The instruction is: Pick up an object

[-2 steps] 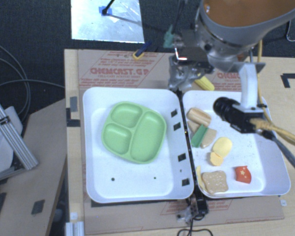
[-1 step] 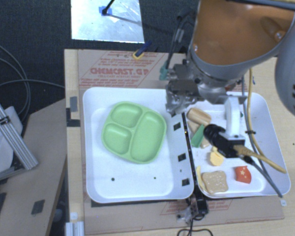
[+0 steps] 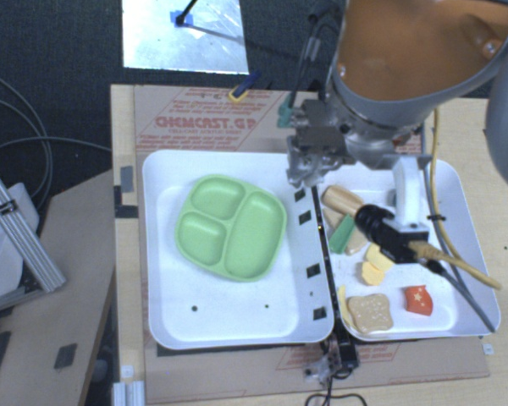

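Observation:
My gripper hangs over the far end of the divide between the two bins, under the grey wrist and orange band. Just to its right in the right bin lies a tan roll-shaped piece. Below that lie a green wedge, yellow chunks, a slice of toast and a small red piece. I see nothing held at the gripper's tip.
A light green divided plate lies in the left bin. Black tabs run along the ridge between the bins. Cables and a metal frame stand off the bench to the left.

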Action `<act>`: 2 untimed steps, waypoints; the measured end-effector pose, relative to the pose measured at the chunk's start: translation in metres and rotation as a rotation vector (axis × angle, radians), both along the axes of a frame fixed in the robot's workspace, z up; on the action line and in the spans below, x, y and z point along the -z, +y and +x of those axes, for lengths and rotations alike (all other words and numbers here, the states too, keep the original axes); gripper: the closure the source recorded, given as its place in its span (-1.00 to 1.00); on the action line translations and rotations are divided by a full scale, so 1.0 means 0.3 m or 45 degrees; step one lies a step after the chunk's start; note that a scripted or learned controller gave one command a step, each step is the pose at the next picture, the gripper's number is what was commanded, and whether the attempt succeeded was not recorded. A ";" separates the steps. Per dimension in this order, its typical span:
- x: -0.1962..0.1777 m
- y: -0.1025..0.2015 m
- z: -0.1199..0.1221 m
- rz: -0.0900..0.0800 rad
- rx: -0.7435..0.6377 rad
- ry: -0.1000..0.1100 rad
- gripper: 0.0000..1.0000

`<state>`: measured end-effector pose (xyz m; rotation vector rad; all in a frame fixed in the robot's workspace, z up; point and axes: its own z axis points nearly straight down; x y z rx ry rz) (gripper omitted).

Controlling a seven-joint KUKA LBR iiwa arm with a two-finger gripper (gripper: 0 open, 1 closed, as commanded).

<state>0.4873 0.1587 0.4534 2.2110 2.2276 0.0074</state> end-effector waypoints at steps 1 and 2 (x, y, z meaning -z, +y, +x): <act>-0.036 0.000 0.002 0.001 -0.006 -0.003 1.00; 0.026 0.202 -0.005 0.001 -0.002 0.007 1.00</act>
